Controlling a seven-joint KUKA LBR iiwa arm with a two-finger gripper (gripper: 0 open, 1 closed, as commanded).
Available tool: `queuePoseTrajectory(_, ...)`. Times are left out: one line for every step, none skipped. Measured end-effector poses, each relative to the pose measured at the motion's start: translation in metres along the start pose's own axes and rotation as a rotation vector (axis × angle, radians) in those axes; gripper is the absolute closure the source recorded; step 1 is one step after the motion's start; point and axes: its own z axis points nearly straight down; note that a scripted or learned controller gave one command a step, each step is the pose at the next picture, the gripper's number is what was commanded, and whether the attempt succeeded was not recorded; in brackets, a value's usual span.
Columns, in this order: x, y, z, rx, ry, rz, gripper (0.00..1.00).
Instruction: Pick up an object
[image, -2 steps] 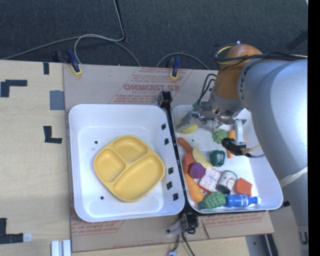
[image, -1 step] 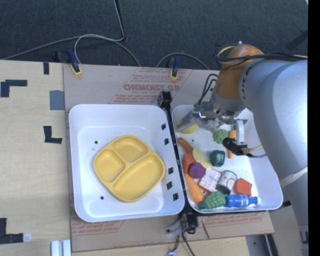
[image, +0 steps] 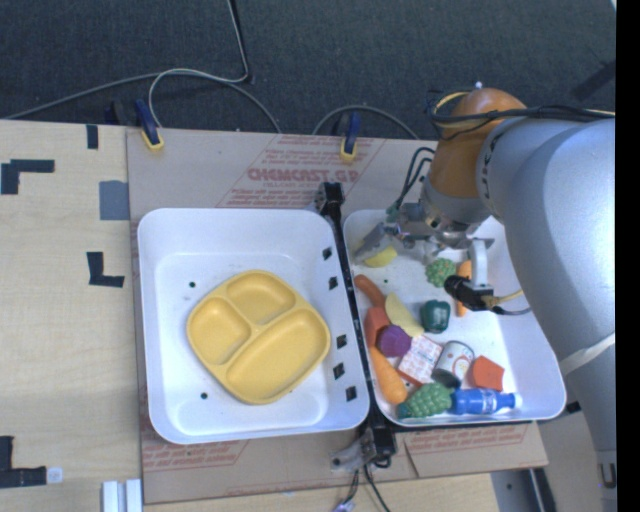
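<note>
bins (image: 160, 330): smooth white plastic, faint sheen, left of the jaws and under them
tray (image: 258, 335): yellow plastic, smooth, soft gloss, well left of the jaws
arm (image: 560, 220): grey shell, smooth, satin
band (image: 470, 140): orange, glossy, just above the jaws
gripper (image: 420, 235): looks like bare grey metal, dull shine
bench (image: 50, 330): pale wood grain, matt, far left of the jaws
sheet (image: 270, 170): brown cardboard, matt, red print, under the bins
bottle (image: 483, 402): blue plastic, glossy, well below the jaws
broccoli (image: 427, 400): green, knobbly, matt, beside the bottle
carrot (image: 386, 372): orange, smooth, plastic look, below the jaws
floor (image: 300, 50): dark carpet-like cloth, rough
</note>
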Motion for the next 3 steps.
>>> queuePoseTrajectory(0.0011,-0.0002,-0.0002,0.0,-0.002,0.001,0.0)
queuePoseTrajectory(0.0016,-0.0003,-0.0003,0.001,-0.002,0.001,0.0)
queuePoseTrajectory(0.0021,-0.0004,-0.0004,0.001,-0.003,0.002,0.0)
